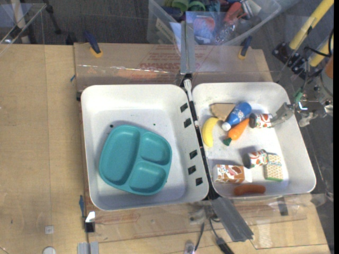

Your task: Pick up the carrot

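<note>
The carrot (238, 129) is orange with a green end and lies at a slant in the upper middle of the right bin (304, 160). It rests against a blue bottle (238, 115) on its upper left, and a yellow banana (210, 132) lies just to its left. My gripper (294, 110) is a grey metal shape over the right rim of the right bin, well to the right of the carrot and apart from it. A small red and white can (263, 120) lies between the carrot and the gripper.
A brown bread slice (221, 109) sits behind the bottle. Small cartons (230, 173) (274, 168), a little pack (255, 157) and a red sausage (249, 190) lie nearer the front. The left bin (95, 102) holds a teal divided plate (135, 160). A clear tub of toys (212, 7) stands behind.
</note>
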